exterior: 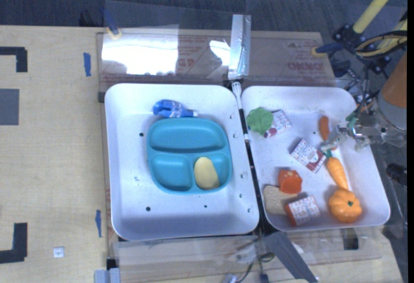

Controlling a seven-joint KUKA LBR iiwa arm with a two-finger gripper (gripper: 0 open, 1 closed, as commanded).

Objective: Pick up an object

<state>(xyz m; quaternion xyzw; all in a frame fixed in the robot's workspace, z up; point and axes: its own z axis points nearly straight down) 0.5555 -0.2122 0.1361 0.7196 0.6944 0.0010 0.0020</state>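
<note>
One carrot (337, 172), tip toward bin's rear-left

Arm (396, 91): orange-brown rounded section at the scene's right edge. Gripper (352, 130): small silvery metal assembly with teal-green accents; dark cables nearby.

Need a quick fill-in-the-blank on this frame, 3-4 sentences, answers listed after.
1. The blue divided tray sits in the ____ bin.
2. The yellow egg-shaped piece lies in one of the tray's ____ compartments.
3. The pumpkin sits near the right bin's front ____ corner.
4. The gripper is over the ____ bin.

Missing words: left; smaller; right; right
</note>
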